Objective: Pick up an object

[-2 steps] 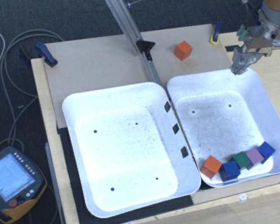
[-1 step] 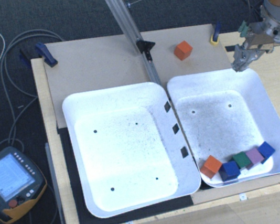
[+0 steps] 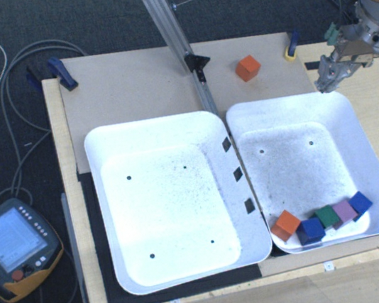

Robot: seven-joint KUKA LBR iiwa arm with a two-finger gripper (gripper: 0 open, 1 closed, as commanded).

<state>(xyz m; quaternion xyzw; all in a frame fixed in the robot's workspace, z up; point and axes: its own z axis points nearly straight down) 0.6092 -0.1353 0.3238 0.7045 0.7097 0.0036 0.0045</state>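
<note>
**Gripper high at the far right corner, no block taken yet**

The gripper (image 3: 329,81) hangs over the far right corner of the right bin (image 3: 357,119), at its rim, with nothing between its fingers; whether they are spread or pressed together I cannot tell. The step in hand looks like the approach.

The candidates lie well apart from it: 5 blocks crowd the right bin's near edge, an orange block (image 3: 285,224), a blue block (image 3: 310,231), a green block (image 3: 327,217), a purple block (image 3: 344,211) and a second blue block (image 3: 360,203), touching in a row. The next move calls for travelling across the bin and descending on an end block, where a neighbour crowds only 1 side.

The left bin (image 3: 104,154) holds no blocks. A stray orange cube (image 3: 248,67) sits on the counter (image 3: 128,85) beyond both bins.
</note>
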